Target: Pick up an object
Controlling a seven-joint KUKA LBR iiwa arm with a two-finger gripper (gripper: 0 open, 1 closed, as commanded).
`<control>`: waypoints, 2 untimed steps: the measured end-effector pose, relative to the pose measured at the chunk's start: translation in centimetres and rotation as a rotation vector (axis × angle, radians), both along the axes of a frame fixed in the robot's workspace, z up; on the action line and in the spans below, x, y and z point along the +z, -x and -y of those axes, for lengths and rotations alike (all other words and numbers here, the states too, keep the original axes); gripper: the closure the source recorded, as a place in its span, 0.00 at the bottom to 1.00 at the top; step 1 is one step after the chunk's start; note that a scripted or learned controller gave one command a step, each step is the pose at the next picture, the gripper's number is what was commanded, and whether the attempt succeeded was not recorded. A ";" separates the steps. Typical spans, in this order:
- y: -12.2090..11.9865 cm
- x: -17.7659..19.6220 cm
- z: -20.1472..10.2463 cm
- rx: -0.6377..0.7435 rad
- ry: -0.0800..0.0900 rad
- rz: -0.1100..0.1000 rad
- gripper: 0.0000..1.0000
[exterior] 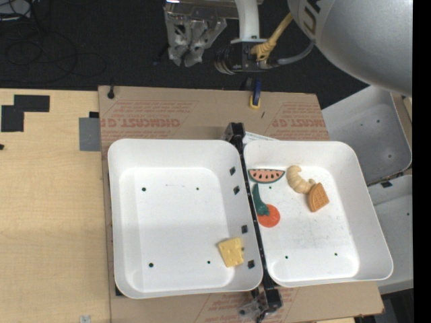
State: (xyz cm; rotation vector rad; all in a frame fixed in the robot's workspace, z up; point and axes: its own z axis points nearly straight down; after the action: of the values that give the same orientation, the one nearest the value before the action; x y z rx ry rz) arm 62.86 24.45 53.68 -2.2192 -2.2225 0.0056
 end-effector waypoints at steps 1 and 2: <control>-0.1 0.0 0.0 0.000 0.000 0.000 1.00; 0.1 0.0 0.1 0.000 0.000 -0.002 1.00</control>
State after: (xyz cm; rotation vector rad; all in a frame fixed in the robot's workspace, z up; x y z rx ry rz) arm 62.74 24.37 53.70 -2.2186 -2.2217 0.0080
